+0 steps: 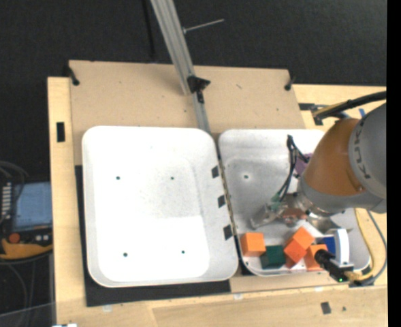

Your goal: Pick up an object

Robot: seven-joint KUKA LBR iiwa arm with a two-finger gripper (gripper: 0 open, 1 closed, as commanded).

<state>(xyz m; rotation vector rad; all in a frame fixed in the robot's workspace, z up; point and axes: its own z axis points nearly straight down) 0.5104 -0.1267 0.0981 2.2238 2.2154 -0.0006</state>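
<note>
The objects to choose from lie bunched in the lower part of the right bin (254, 152), at the lower right of the frame: an orange block (254, 243) nearest the bins' shared wall, a dark green block (274, 256) just below and right of it, a second orange block (297, 244) tilted on an edge, and a blue-and-white piece (336, 244) at the far right, partly hidden. The left bin (152, 203) sits alongside on the worktop (254, 80).

The blocks look small, stiff and light, with flat faces that should take a pinch across two opposite sides without slipping much. The first orange block seems the easiest pick, since it lies flat with a little room around it; the tilted one could roll out of a squeeze.

The arm (343, 162) reaches in from the right edge, its orange band bent over the bin and the wrist pointed down and leftward. The claw (271, 213) hangs just above and right of the first orange block, apparently touching nothing. Whether it is apart or together cannot be told at this size.
</note>
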